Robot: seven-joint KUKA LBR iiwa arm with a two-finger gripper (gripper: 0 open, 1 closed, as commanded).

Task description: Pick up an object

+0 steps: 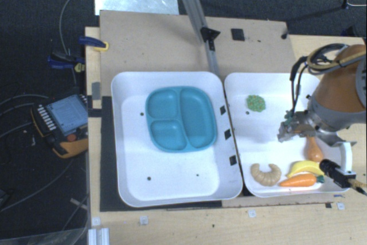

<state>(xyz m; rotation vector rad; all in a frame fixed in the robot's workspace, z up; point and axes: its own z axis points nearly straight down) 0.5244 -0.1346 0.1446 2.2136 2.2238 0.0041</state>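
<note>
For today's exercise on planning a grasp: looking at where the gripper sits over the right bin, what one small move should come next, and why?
Probably a short shift toward the near rim, then down. The gripper sits over bare floor of the right bin, with nothing seen between its fingers. The croissant, banana and carrot lie close below it in the view; the green piece lies farther off.

Two shallow white bins side by side on the bench. Left bin (132,181): a blue divided tray (181,119) near its middle. Right bin (261,149): a green lump (256,103) toward the far side; croissant (266,174), banana (305,167) and carrot (298,181) clustered at the near edge. Gripper (290,129) low over the right bin, just left of an orange object (313,150); nothing visibly between its fingers.
</note>
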